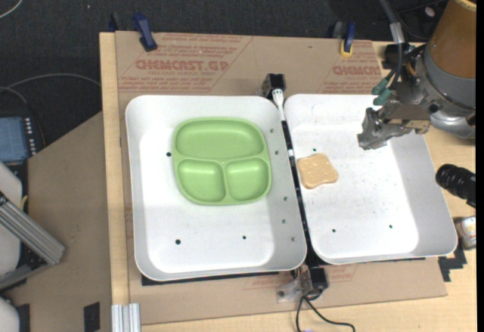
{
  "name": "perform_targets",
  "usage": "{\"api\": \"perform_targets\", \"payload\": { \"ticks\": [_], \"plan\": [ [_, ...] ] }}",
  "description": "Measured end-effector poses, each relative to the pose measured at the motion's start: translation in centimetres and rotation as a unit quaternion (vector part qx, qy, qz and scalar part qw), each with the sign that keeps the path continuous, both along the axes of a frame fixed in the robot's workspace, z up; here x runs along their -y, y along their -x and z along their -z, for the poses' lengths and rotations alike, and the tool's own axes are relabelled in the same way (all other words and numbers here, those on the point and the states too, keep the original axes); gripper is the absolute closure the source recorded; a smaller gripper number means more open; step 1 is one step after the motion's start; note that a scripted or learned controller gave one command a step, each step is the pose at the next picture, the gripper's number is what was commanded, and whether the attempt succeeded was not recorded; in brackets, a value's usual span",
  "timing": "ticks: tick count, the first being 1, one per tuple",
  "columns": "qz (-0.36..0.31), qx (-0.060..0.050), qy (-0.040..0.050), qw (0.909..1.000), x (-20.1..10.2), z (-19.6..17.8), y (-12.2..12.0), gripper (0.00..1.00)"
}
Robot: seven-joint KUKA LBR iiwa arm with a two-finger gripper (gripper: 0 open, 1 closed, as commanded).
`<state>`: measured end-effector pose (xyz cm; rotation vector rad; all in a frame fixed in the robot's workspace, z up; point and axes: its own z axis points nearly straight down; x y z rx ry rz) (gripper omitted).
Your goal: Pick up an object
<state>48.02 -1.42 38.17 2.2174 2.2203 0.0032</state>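
A green three-compartment plate (221, 160) lies in the left white bin (151, 232), the right white bin (378, 236) sits just beside it, both resting on a brown board printed with red lettering (181, 58) that is held by blue clamps (144, 32) at its far edge.

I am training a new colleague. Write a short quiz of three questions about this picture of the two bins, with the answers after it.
1. True or false: the green divided plate lies in the left bin.
2. Which thing lies in the right bin? A. a slice of toast B. a blue cup C. a spoon
3. Fill in: the gripper hangs over the ___ bin.

Key
1. True.
2. A. The slice of toast lies near that bin's left wall.
3. Right; it is apart from the toast.
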Motion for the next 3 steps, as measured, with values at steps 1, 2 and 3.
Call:
{"api": "perform_targets", "payload": {
  "ticks": [1,2,3],
  "plan": [
    [-0.003,-0.005,-0.0013,1.0000,-8.1,3.8,0.2,1.00],
    [0.000,0.005,-0.0018,1.0000,-7.8,-7.4,0.0,1.00],
    [0.001,-0.005,-0.0001,1.0000,-8.7,-1.8,0.1,1.00]
  ]
}}
